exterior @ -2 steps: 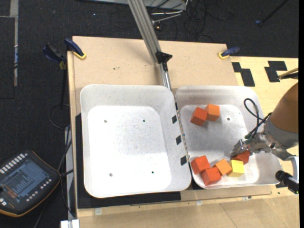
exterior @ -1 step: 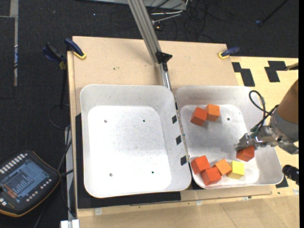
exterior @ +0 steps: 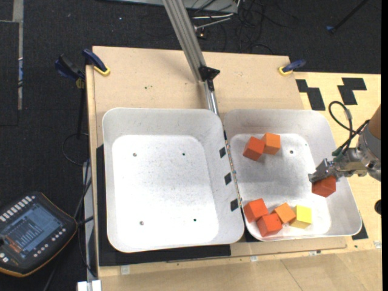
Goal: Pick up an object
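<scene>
Your arm (exterior: 370,153) comes in low from the desk's right edge, wrist tipped toward the right bin (exterior: 315,126), and the claw (exterior: 323,177) sits over that bin's right-hand slope. It's pinching a red block (exterior: 325,187), which looks like it's clamped between the dark fingers with its top tucked under them and the lower half hanging out; the block is up against the bin's right wall, roughly halfway along it. You've got a black cable (exterior: 339,117) looping off the wrist toward the desk's far right corner. Everything else in that bin is chunky, matte little cubes with crisp edges: a red-orange block (exterior: 254,148) touching an orange block (exterior: 272,142) near the far-left part of the floor, and along the near edge a cluster of two red blocks (exterior: 263,216), another orange one (exterior: 284,213) and a yellow block (exterior: 302,215), all jammed together. Both bins are shallow white plastic trays with rounded corners and a speckled, scuffed floor; the left bin (exterior: 115,162) sits just beside the right one, rims touching. The desk (exterior: 151,71) itself is plain tan board, with blue-and-yellow clamps at the far corners.
</scene>
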Robot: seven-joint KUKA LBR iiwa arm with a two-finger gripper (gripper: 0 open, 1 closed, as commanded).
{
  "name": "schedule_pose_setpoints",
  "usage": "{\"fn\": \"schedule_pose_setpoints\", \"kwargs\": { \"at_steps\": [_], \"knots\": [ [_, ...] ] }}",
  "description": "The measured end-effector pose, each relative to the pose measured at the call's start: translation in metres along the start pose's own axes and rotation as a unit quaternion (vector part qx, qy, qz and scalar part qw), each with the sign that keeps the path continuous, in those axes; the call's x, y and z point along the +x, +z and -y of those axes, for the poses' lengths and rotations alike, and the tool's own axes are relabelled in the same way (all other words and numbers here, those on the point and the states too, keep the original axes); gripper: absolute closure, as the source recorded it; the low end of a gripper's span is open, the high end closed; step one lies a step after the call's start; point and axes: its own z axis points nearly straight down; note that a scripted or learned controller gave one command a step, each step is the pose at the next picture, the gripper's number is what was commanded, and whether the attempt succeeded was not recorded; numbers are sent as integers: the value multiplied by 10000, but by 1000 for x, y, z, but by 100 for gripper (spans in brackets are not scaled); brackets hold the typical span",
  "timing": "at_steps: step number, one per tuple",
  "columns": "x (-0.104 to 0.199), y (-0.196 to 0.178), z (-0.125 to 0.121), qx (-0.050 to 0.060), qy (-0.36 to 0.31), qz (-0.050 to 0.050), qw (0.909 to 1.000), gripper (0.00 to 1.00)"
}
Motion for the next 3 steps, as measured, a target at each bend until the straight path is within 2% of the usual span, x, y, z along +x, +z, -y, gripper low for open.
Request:
{"fn": "schedule_pose_setpoints", "kwargs": {
  "at_steps": [3],
  "knots": [
    [162,-22,-67,19,-25,-23,10000,100]
  ]
}}
